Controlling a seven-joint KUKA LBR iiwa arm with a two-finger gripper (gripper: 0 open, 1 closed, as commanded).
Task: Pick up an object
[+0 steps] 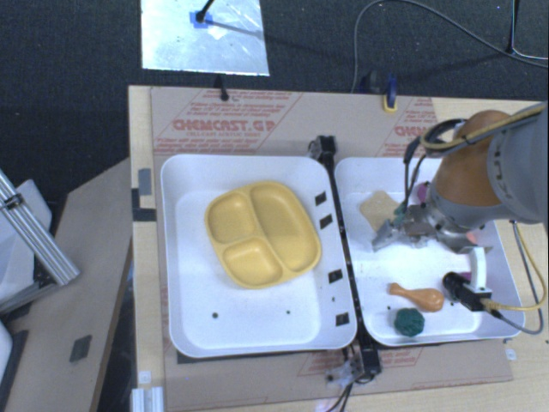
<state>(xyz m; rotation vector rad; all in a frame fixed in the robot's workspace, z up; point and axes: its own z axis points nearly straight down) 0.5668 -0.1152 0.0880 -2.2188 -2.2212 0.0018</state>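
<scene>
The right bin [497, 320] holds three loose things. A flat tan slice [376, 206] lies near the bin's upper left, an orange drumstick-shaped toy [419, 297] lies lower down, and a dark green ball [409, 321] rests by the front wall. My gripper [384, 236] reaches in from the right, low over the bin floor. It sits just below the tan slice and above the drumstick toy. The arm's orange band [463, 170] rises behind it.
The left bin [184, 316] carries a yellow divided plate [262, 233]. A black divider with clips [336, 230] runs between the bins. A black and white fitting with a yellow cable [467, 288] lies at the right bin's lower right.
</scene>
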